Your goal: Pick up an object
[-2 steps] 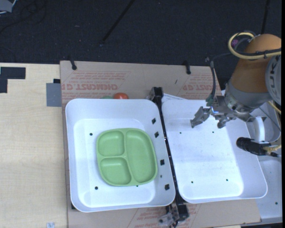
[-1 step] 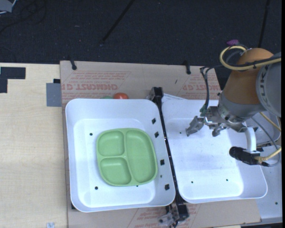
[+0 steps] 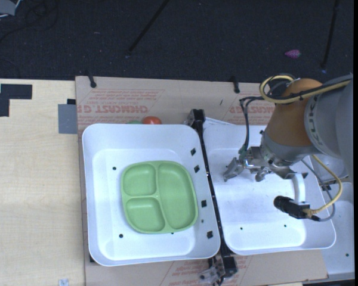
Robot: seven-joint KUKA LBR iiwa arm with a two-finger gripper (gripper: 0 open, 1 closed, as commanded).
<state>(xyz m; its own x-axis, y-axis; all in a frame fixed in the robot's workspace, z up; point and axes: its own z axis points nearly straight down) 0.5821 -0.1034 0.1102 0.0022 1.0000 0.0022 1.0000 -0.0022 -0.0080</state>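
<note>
Nearest the viewer, along the lower edge of the scene, the front rims of two shallow white bins rest on a sheet of printed cardboard (image 3: 167, 97) laid on a pale wooden bench (image 3: 30, 189). A black clamp (image 3: 218, 270) sits at the front end of the dark divider where the two bins meet.

The left bin (image 3: 101, 219) holds a green divided plate (image 3: 159, 196), lying flat near the bin's centre with its three compartments facing up. It is the one object inside either bin and lies well apart from the gripper.

The right bin (image 3: 256, 231) has the arm reaching over it from the right. The gripper (image 3: 241, 167) hangs above the bin's upper half, near the divider; whether its fingers are spread or pressed together I cannot tell. Nothing is visible between them. The orange band (image 3: 289, 121) sits above the wrist, with cables looping around it.

Beyond the left bin's far rim, a small red-orange object (image 3: 151, 121) rests on the cardboard. Farthest off lies dark carpet (image 3: 167, 28).
</note>
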